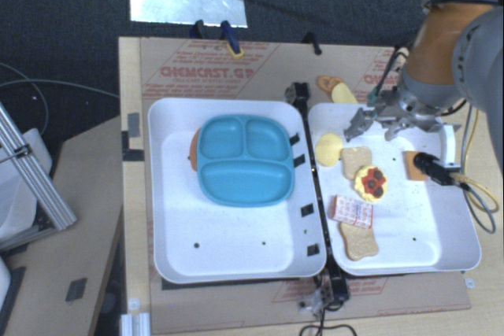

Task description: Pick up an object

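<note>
Left bin (169,248): white, with small dark specks. Divided tray (244,160) in it: plain light blue; an orange-brown edge (193,150) shows at its left side. Right bin (449,236): white. In it: pale yellow rounded piece (329,147); two tan, toast-coloured slices (356,160) (360,240); yellow round piece with red and dark spots (371,182); red-and-white patterned packet (352,211); orange-brown block (413,165). Worktop board (205,71): tan with red lettering. Arm (453,43): grey with an orange band. Floor (63,12): dark blue-grey.
</note>
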You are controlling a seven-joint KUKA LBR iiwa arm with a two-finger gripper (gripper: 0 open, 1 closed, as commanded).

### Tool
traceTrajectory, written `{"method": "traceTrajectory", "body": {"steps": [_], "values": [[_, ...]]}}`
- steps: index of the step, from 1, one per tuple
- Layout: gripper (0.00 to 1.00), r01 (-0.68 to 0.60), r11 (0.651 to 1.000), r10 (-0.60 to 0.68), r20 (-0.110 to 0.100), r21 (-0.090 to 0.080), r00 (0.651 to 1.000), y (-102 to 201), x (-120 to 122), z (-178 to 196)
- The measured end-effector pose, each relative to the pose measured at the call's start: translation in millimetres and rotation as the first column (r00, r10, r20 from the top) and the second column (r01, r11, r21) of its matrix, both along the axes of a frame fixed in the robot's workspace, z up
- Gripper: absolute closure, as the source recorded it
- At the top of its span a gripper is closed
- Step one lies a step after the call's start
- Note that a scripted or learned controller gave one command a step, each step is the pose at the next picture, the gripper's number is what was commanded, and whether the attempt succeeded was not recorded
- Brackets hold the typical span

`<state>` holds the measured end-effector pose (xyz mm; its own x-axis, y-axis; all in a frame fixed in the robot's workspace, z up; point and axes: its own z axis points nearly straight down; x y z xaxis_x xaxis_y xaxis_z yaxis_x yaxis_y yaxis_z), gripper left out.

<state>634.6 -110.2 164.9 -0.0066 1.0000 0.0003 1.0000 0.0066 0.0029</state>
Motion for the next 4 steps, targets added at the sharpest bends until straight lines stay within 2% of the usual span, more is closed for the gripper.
{"method": "traceTrajectory", "body": {"steps": [1,2,3,4], "values": [[0.0,-0.003,1.0,0.003,0.0,0.001,1.0,88.6,-2.4,20.6],[0.0,0.0,1.0,0.0,-0.005,0.001,1.0,125.1,-59.7,19.2],[0.0,-0.002,1.0,0.002,0.006,0.001,1.0,160.5,19.7,20.4],[0.0,-0.002,1.0,0.002,0.002,0.002,1.0,223.2,18.9,61.8]]}}
